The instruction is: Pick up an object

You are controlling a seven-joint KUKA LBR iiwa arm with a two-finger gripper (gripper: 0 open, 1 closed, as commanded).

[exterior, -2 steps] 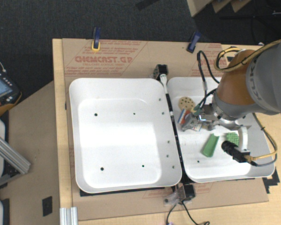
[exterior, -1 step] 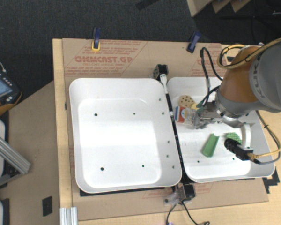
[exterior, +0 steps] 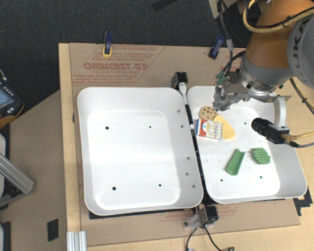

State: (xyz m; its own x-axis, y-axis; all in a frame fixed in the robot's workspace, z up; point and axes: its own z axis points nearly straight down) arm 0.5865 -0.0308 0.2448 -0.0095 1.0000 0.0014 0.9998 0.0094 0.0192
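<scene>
In the right bin (exterior: 282, 184) lie a small red, white and blue carton (exterior: 209, 128), a yellow wedge (exterior: 226, 128) touching it, a round tan cookie-like piece (exterior: 207, 112), a green stick-shaped block (exterior: 234, 162) and a green knobbly lump (exterior: 260, 156). My gripper (exterior: 221, 101) hangs over the bin's far left part, just above and right of the cookie piece. Its tips point down toward the cookie and the yellow wedge. Nothing shows between them.
The left bin (exterior: 94, 140) lies beside the right one, their rims meeting at a black strip (exterior: 191, 135). A black cylinder (exterior: 267, 128) on the arm's side juts over the right bin. Blue clamps (exterior: 108, 45) hold the cardboard base at the back.
</scene>
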